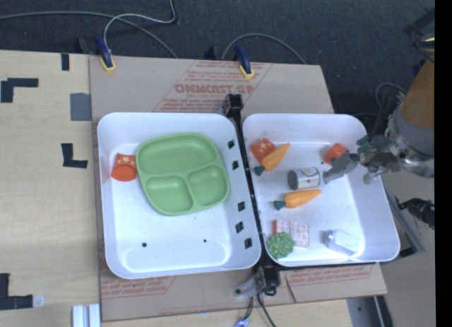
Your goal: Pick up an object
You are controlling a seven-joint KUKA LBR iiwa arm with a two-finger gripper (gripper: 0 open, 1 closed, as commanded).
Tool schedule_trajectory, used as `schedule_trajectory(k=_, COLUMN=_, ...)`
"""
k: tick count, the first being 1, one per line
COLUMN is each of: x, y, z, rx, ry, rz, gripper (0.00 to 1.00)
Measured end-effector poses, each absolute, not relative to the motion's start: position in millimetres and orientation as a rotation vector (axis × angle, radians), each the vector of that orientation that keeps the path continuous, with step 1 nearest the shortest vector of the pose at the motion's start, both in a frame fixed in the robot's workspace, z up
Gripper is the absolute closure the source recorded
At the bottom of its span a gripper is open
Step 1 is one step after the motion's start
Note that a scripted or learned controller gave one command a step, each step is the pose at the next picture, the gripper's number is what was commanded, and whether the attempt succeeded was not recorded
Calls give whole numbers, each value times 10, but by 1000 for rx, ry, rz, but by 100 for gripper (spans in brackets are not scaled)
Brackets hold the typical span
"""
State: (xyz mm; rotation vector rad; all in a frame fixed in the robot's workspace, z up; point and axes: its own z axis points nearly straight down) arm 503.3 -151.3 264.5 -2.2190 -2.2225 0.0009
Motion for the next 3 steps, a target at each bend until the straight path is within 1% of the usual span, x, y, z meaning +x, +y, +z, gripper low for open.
schedule_trajectory(k=1, x=5040, y=-1017, z=860, rx=-2219, ry=-2223, rz=-4, gripper=0)
schedule_trajectory(k=2, x=5795, y=-1069, z=864, rx=-2223, ry=-2227, rz=-5, gripper=0)
schedule_trajectory(k=3, x=5791, y=-1074, z=959, rx=-2223, ry=-2227, rz=-2, gripper=100)
